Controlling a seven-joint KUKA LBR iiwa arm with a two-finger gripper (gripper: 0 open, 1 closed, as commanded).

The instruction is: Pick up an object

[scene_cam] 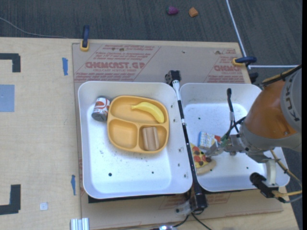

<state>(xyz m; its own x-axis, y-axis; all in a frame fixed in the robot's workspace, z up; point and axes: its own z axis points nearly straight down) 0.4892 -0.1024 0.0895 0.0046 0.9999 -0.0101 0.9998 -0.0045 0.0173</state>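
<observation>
Low in the right bin (240,92), the claw (213,150), dark, small and partly hidden behind the arm's wrist so I cannot tell its state, hangs just above a pizza slice (201,159), with a small blue-and-white carton (206,139) just beside.

The cardboard sheet (144,61) under the bins bears red print reading "CHEMCAST GP", far to the upper left of the pincer (209,151). A second red print on the sheet, above the pincer, is too small to read. The small packet (206,139) touching the pincer carries illegible print.
</observation>
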